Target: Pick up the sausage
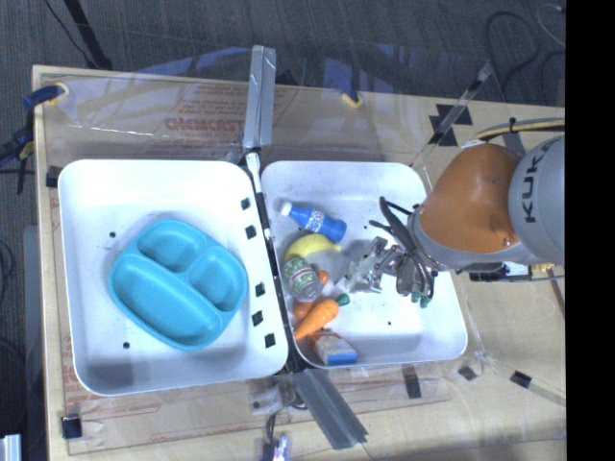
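In the right bin (437, 329), a short reddish-brown sausage (302, 308) lies by the left wall, wedged between a small can (301, 278) above and an orange carrot (318, 318) below. Only part of it shows. My gripper (368, 265) hangs low over the middle of the right bin, to the right of the can and carrot and a little apart from the sausage. Nothing is seen held in it. The grey arm with its orange band (471, 209) reaches in from the right.
The right bin also holds a blue bottle (318, 221), a yellow lemon (307, 248) and a small blue-and-white box (336, 351). A blue divided plate (178, 281) lies in the left bin (86, 209). Dark cables (413, 272) hang beside the wrist.
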Available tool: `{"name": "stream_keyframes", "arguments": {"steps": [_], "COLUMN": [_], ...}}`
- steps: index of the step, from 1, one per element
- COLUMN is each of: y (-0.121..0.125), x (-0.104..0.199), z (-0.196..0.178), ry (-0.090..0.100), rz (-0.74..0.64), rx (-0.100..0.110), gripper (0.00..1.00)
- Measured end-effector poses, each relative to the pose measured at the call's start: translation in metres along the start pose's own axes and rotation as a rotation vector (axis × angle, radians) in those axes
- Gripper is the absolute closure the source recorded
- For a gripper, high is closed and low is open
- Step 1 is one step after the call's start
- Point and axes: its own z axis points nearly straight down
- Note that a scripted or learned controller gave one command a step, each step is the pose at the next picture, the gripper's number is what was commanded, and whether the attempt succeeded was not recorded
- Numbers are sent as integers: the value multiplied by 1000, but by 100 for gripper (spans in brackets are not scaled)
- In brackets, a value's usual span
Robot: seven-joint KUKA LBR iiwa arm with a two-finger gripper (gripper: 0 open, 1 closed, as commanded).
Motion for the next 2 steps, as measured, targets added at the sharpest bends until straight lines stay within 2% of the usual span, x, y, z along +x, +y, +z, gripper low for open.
{"name": "stream_keyframes", "arguments": {"steps": [2], "y": [2], "x": [-5], "z": [-22], "ry": [-9], "rz": [-7], "rx": [-1], "gripper": [100]}}
